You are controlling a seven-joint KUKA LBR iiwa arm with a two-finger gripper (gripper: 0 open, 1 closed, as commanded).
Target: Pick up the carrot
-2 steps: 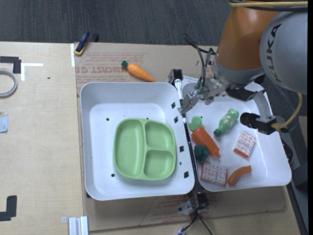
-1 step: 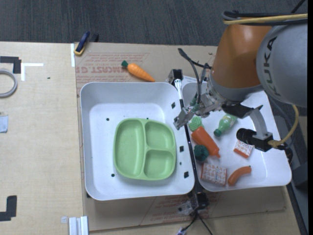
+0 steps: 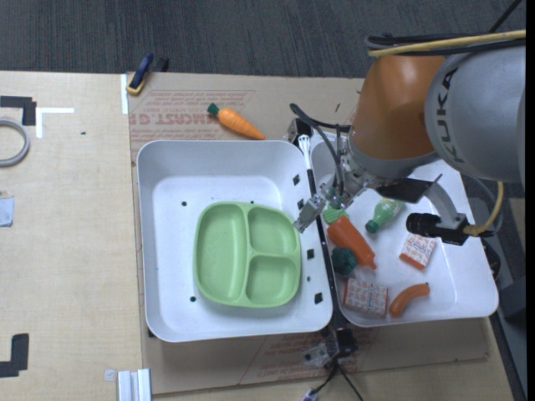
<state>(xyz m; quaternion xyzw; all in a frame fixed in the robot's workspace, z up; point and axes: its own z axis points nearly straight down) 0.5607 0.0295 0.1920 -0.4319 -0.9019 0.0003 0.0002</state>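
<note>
One carrot, orange with a green top, lies slantwise in the right bin close to its left wall. A second carrot lies outside the bins on the cardboard behind the left bin. My gripper hangs low over the divide between the two bins, just up and left of the right-bin carrot's upper end. The big grey and orange arm covers the back of the right bin.
The left bin holds a green divided plate. In the right bin lie a small green bottle, a dark green item, two printed packets and an orange sausage. A blue marker lies at the back left.
</note>
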